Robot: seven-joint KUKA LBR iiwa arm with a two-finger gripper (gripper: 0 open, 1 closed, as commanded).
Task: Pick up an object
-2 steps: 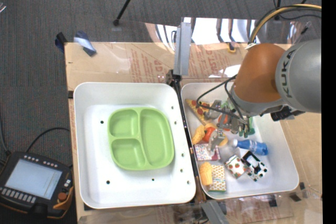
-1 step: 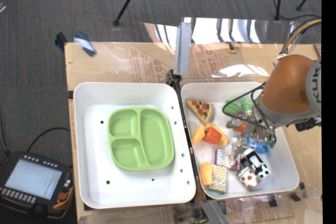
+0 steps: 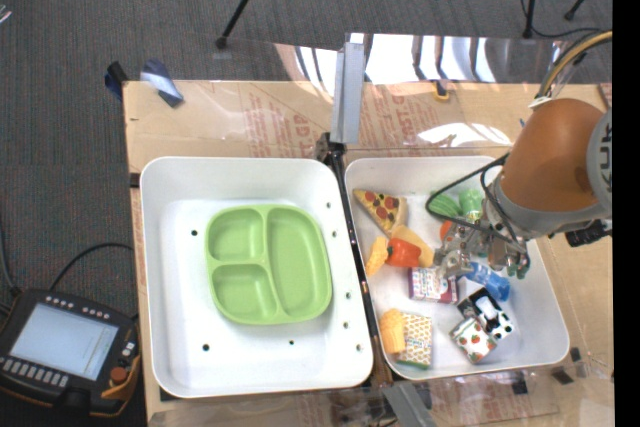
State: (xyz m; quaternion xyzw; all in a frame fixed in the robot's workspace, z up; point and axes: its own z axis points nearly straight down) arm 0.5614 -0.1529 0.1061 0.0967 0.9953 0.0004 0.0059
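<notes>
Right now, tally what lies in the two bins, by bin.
Left bin: 1, a green divided plate.
Right bin: about 9 small toys, among them a pizza slice, a corn cob and a small purple box; the gripper hides part of the pile.
Total: about 10.

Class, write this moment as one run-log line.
arm: over right bin | hand: low among toys | pizza slice: untouched | green plate: left bin
</notes>
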